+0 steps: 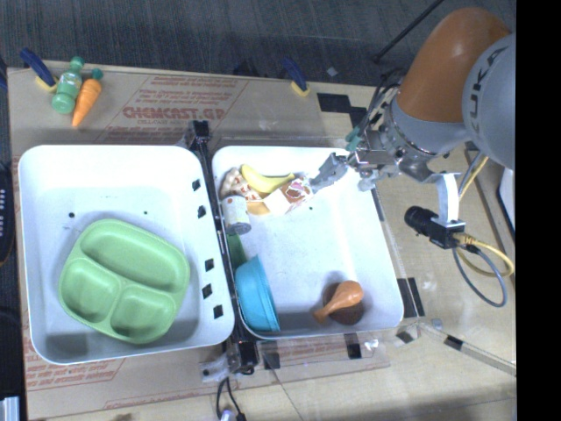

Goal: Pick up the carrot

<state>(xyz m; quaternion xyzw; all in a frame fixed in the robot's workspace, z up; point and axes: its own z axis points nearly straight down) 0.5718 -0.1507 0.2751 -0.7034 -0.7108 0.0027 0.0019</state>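
Meanwhile, hand (326, 172) (grip state unclear) over right bin (386, 235), carrot (86, 101) far outside on bench

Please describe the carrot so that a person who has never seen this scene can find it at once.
Start from the left white bin that holds the green divided plate, then look beyond its far left corner, onto the brown cardboard. The carrot lies there, orange with a green top, beside a green bottle.
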